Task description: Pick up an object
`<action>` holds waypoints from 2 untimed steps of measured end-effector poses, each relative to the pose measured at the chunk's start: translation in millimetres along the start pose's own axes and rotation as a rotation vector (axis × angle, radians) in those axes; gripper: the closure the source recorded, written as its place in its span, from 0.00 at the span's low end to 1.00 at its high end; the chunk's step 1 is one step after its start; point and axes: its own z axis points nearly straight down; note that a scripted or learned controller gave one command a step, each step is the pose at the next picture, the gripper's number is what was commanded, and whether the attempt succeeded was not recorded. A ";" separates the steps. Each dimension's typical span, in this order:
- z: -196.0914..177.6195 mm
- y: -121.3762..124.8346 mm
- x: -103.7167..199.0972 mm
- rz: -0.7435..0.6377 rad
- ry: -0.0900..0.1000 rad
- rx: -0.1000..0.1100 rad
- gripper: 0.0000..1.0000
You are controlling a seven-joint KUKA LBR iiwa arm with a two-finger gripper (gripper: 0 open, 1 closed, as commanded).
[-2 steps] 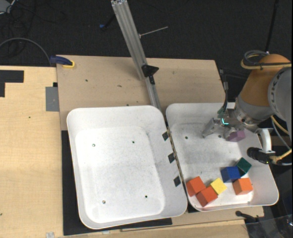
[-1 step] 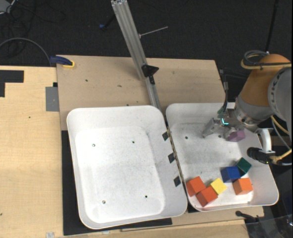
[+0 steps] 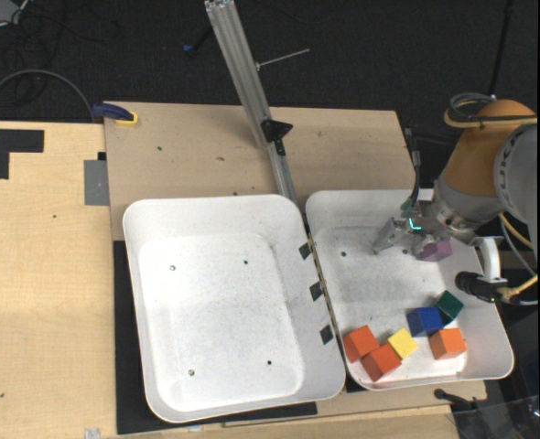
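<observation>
Purple obj [image 3: 433,250]: right bin [image 3: 361,273], far side, partly hidden by gripper [image 3: 407,234], touching it.
Claw: grip state unclear, can't tell.
Blocks, near corner: 3 orange, 1 yellow [image 3: 403,343], 1 blue [image 3: 425,321], 1 green [image 3: 449,305].
Bins: 2.

Bright bins, dark surround, perhaps slightly soft.
</observation>
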 end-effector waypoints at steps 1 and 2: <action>0.0 0.0 0.0 0.000 0.000 0.000 0.00; 0.0 0.0 0.0 0.000 0.000 0.000 0.00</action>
